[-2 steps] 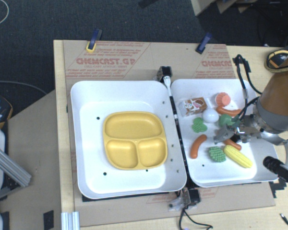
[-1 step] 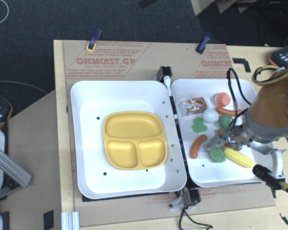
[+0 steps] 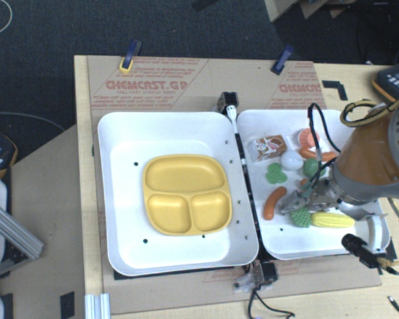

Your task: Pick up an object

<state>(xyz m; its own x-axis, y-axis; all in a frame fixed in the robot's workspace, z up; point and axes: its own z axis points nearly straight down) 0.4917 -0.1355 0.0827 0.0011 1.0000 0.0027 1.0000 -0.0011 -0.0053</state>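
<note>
I reach in from the right over the right bin [image 3: 279,246], my gripper [image 3: 304,197] low among the toys near its middle. I cannot tell how wide my jaws stand, or whether anything sits between them; the view is too cluttered there. Just beside me lie a red sausage [image 3: 274,203], a green leafy piece [image 3: 300,217] and a yellow corn cob [image 3: 332,220]. Further back rest a small green piece [image 3: 275,173], a white ball [image 3: 291,161], a printed packet [image 3: 266,147] and an orange-pink piece [image 3: 307,140]. In the left bin [image 3: 120,178] a yellow divided tray [image 3: 186,194] lies flat in the middle.
</note>
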